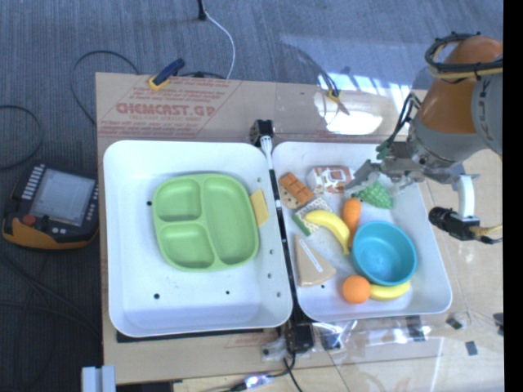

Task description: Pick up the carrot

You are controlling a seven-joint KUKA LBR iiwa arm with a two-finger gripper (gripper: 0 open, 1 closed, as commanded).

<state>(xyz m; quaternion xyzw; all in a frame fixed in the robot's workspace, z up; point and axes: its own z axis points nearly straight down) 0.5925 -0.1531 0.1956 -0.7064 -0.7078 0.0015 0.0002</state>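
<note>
**A:** where's the carrot [351, 213]?

**B:** right bin [437, 256], upper middle. Short orange piece, lying just beside the top rim of the blue bowl [384, 254], with the banana [328, 226] on its left. Looks like it touches the bowl edge, can't confirm.

**A:** gripper [391, 172]?

**B:** over the upper part of the same bin, up and to the right of the carrot. Arm comes in from the right, orange band visible above the wrist. Carrot is not between the fingers. Fingers apart or together: cannot tell, the grey parts blur into each other from this angle.

**A:** what's under it?

**B:** green leafy item [377, 195] just below the gripper, near the carrot's upper right. Whether the gripper touches it, can't say.

**A:** rest of that bin?

**B:** orange ball [355, 289] at the bowl's lower left, a yellow piece [391, 291] poking out under the bowl's bottom edge. Sandwich wedge [311, 264] left of the bowl. Waffle-like piece [295, 189] and a small printed packet [330, 178] toward the upper left.

**A:** left bin [122, 219]?

**B:** green divided plate [204, 220] in the middle, three compartments. Yellow block [259, 207] at its right edge, touching it.

**A:** off the desk?

**B:** pendant with a screen [51, 205] on the floor, left side, well apart from the bins.
</note>
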